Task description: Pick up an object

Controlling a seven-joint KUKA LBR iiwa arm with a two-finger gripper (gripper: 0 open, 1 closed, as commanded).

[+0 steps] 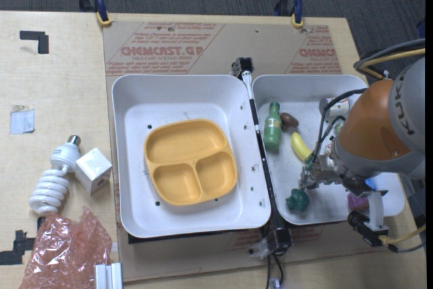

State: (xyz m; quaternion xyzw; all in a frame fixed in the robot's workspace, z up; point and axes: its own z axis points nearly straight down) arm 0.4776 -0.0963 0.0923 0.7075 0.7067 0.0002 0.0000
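**Arm low over the right bin, near the small green toy**

Take the green bottle (272, 125) as the marker; it lies along the left wall of the right bin (289, 86), close to the divider between the two bins. Just right of its cap end sits a small brown lump (289, 120), and below that, slanting down and to the right, a yellow banana (300, 145). Further down from the bottle, near the bin's front edge, is a dark green toy (296, 200) — the most likely target, since the gripper (312, 179) hangs just above and to the right of it. The arm's bulky orange-and-grey wrist covers much of what lies right of the bottle; a bit of purple (357, 202) peeks out beneath it, too hidden to name.

Whether the claw is spread or pressed together cannot be told from this slanted look, and nothing is visibly pinched in it, so the pick looks not yet made. The loose things lie scattered and apart from each other, which should leave room for a clean approach; the green toy's nearness to the front wall may crowd one side.

Left of the bottle, across the divider, the left bin (128, 145) holds a yellow divided tray (191, 162). Well left of that, on the bare bench, lie a spiral light bulb (55, 179) and a white cube (93, 168), out of play.
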